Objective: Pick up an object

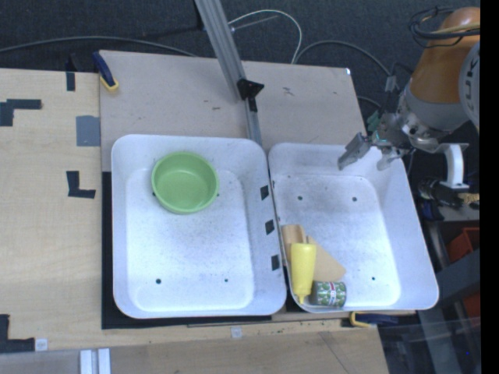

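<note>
Gripper (366, 153), at the upper right of the frame, hovers over the upper right corner of the right bin (390, 209); its fingers stand apart with nothing between them. This looks like a position ahead of a descent, not a grasp.

Candidate objects cluster at the right bin's lower left corner: a yellow bottle (302, 265) lying over a tan cardboard piece (323, 265), with a small green-labelled can (328, 294) touching the bottle's lower end. All sit well apart from the gripper.

The left bin (129, 232) holds a green bowl (185, 181), upright, in its upper left.
</note>
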